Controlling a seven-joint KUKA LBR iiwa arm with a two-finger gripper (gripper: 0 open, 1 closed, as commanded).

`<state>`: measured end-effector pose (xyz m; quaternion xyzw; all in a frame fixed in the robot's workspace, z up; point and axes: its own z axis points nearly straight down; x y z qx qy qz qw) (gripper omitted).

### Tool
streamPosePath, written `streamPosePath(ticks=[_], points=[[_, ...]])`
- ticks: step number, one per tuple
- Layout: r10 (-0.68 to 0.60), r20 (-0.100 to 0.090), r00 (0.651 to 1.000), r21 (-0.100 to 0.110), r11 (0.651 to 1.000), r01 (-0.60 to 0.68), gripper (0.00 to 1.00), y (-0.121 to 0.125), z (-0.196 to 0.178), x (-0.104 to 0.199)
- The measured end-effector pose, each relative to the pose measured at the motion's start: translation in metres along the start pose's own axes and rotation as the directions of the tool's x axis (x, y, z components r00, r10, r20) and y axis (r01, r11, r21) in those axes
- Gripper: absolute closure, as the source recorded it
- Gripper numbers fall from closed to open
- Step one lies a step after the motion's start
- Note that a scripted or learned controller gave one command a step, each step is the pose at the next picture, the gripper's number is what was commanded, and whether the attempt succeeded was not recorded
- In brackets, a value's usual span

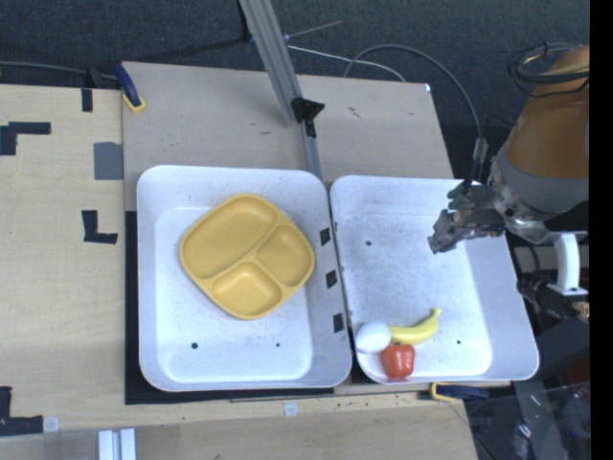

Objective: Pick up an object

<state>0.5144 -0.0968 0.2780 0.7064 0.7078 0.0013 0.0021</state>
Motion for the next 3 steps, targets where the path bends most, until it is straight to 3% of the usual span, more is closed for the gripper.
streamPosePath(ticks=[2, 3], points=[[-0.005, -0.002, 1.000, 0.009, 1.000, 0.005, 1.00, 0.006, 0.020, 0.114], [-0.005, -0.001, 1.000, 0.006, 1.000, 0.005, 1.00, 0.029, 0.029, 0.165]])
